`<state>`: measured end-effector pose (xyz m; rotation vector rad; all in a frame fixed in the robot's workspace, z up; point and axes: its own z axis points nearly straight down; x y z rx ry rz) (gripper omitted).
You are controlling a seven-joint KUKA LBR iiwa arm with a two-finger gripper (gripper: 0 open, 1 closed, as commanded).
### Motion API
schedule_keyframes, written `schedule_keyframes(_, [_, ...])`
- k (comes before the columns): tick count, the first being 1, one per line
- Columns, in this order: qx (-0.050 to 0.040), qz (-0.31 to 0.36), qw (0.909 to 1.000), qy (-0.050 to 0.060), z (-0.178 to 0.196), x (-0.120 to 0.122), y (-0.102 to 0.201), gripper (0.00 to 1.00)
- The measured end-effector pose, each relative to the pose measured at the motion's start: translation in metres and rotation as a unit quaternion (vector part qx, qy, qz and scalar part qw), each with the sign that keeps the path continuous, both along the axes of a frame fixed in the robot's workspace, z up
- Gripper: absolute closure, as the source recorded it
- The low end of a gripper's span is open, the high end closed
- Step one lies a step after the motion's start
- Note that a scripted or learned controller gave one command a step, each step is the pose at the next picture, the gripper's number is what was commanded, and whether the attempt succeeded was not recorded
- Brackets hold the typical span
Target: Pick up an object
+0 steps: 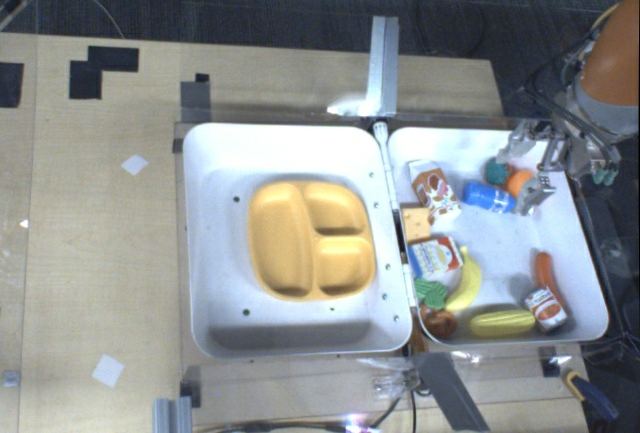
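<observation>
On the left of the worktop [90, 251] lay only flat paper bits. Next came the left bin [215, 221], holding a yellow tray [308, 239] with three hollows, right in its middle. It sat flat, with plenty of bare white floor around it.

The right bin [585, 251] held the small things, likely tipped in loose, since they pointed every way. Against the wall between the bins lay a small carton [434, 191] and, below it, a snack packet [435, 257]. Below those, a yellow banana [466, 283] curved down toward a green toy [432, 293] and a brown one [440, 323]. A long yellow-green vegetable [502, 322] lay along the near wall, just beside a little red can [546, 309] and a sausage [544, 269].

Near the far side lay a blue bottle [488, 196] with an orange ball [520, 183] touching it. The pincer [535, 171] hung at the ball and bottle. I cannot tell if it was spread or clenched, or if it gripped anything.

The middle of that bin was bare, so there was room to move. The far wall was close, so I think lifting straight up would be safest.
</observation>
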<state>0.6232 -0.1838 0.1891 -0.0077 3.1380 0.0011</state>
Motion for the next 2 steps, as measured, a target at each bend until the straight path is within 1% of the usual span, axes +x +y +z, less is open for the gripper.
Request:
schedule_keyframes(1, [-0.0001,-0.106,0.9944,-0.001,-0.099,0.007,-0.02,0.0])
schedule_keyframes(2, [-0.0001,-0.147,0.9891,-0.003,-0.101,0.023,0.065,0.0])
